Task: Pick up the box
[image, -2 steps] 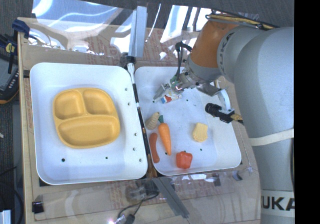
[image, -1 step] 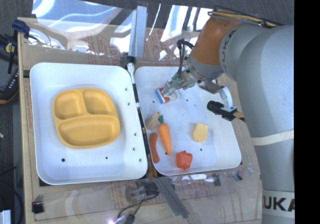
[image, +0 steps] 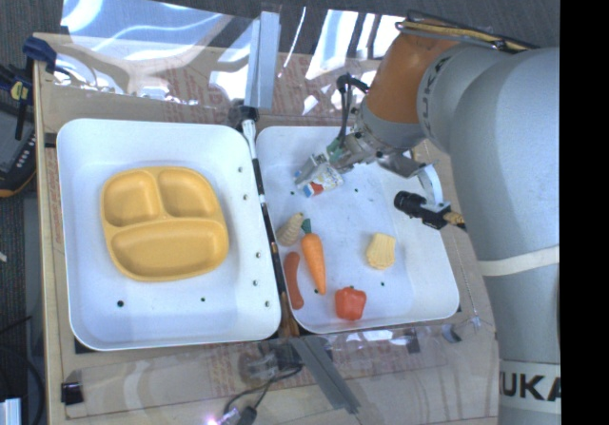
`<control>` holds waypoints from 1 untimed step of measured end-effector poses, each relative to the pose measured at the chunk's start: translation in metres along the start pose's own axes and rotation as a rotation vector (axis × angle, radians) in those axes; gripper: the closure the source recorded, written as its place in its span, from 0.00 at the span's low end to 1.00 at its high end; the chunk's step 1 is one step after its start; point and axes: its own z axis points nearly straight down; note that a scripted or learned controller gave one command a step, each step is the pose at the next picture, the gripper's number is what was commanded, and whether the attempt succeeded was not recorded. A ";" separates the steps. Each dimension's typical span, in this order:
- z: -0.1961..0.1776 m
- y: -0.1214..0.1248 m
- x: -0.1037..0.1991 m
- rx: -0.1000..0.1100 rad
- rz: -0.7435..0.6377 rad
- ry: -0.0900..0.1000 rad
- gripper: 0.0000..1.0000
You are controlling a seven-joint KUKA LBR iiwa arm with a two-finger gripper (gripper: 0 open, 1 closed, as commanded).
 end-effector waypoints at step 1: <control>0.012 0.000 0.001 0.004 0.056 0.005 0.00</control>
